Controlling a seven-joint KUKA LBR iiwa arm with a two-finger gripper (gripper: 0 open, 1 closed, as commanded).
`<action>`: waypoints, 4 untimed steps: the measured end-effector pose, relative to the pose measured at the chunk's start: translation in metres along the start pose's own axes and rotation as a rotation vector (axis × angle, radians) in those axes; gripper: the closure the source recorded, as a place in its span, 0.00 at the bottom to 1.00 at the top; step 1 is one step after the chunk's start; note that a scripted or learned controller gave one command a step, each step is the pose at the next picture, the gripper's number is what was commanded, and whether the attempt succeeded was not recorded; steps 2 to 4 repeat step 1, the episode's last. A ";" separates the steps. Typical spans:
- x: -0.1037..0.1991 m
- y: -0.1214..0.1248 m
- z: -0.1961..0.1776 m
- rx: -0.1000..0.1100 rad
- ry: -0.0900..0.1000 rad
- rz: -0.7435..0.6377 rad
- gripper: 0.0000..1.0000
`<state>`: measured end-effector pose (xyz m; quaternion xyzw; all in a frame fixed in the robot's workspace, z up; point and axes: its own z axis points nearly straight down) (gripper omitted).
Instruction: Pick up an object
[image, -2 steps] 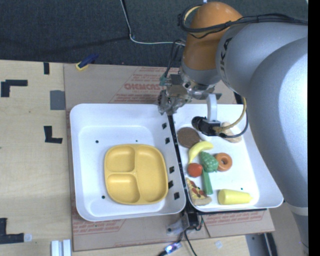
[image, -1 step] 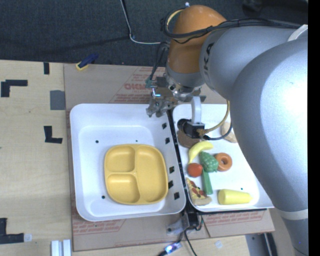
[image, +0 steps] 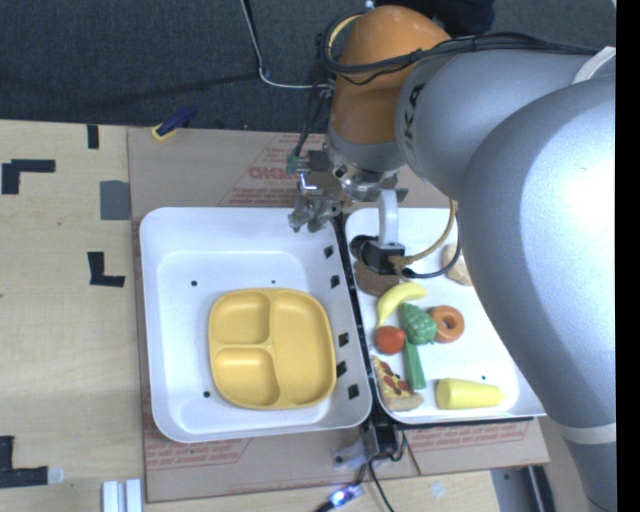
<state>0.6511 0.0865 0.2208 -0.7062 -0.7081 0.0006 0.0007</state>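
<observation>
Arm: we see the grey arm (image: 520, 200) sweep in from the right edge, filling the upper right of the frame, its orange band (image: 380, 70) at top centre.
Gripper: the gripper (image: 318, 212) hangs just below the band, over the far rim where the two bins meet (we cannot tell how its tips stand, and we see nothing in it).
Right bin: the right bin (image: 500, 345) holds the toy foods, in the lower middle-right of the frame.
Banana: the banana (image: 400, 299), smooth, yellow and curved, runs from lower left to upper right.
Others: a green vegetable (image: 413, 340) lies lengthwise down the frame, a red tomato (image: 390, 340) touching its left; an orange ring (image: 447, 324) to its right; a yellow wedge (image: 467, 393) lies left-right.
Left bin: the left bin (image: 170, 300) carries a glossy yellow divided plate (image: 272, 348).
</observation>
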 end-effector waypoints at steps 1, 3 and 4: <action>-0.013 -0.008 0.006 0.002 -0.002 0.002 1.00; -0.013 -0.008 0.006 0.002 -0.002 0.002 1.00; -0.013 -0.008 0.006 0.002 -0.002 0.002 1.00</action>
